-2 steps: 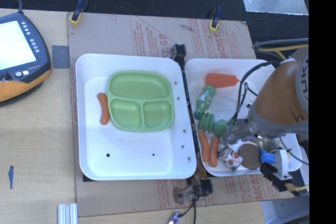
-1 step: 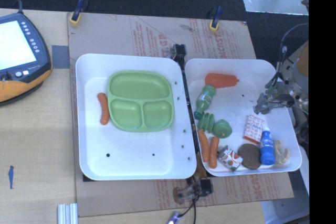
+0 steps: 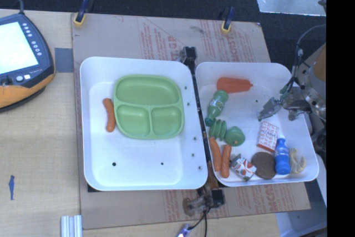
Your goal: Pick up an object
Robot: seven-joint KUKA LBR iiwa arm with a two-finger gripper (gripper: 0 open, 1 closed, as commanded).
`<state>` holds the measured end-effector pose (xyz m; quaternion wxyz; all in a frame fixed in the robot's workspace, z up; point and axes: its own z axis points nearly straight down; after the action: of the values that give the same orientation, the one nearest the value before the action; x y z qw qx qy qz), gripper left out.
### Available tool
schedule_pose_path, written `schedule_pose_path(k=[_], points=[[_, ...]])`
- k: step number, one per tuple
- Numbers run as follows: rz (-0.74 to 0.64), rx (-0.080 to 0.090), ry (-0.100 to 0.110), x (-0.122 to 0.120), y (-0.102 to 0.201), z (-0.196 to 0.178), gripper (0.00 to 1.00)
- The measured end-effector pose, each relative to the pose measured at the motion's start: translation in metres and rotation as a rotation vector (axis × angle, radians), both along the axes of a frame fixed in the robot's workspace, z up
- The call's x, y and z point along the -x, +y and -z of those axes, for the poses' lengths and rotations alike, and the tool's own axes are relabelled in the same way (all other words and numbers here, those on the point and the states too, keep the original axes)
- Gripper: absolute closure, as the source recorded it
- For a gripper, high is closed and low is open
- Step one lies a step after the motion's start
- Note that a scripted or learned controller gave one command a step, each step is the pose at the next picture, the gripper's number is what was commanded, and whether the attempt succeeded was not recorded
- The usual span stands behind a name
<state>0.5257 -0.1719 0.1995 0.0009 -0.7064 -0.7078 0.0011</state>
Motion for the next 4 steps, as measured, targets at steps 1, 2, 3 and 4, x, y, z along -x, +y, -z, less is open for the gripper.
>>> schedule_pose_path(k=[1, 2, 3, 4], points=[[-0.002, -0.001, 0.002, 0.035, -0.040, 0.093, 0.00], [-0.005, 0.000, 0.000, -0.006, 0.006, 0.108, 0.00], [-0.004, 0.000, 0.001, -0.055, 0.038, 0.108, 0.00], [-0.003, -0.001, 0.000, -0.105, 0.020, 0.107, 0.00]])
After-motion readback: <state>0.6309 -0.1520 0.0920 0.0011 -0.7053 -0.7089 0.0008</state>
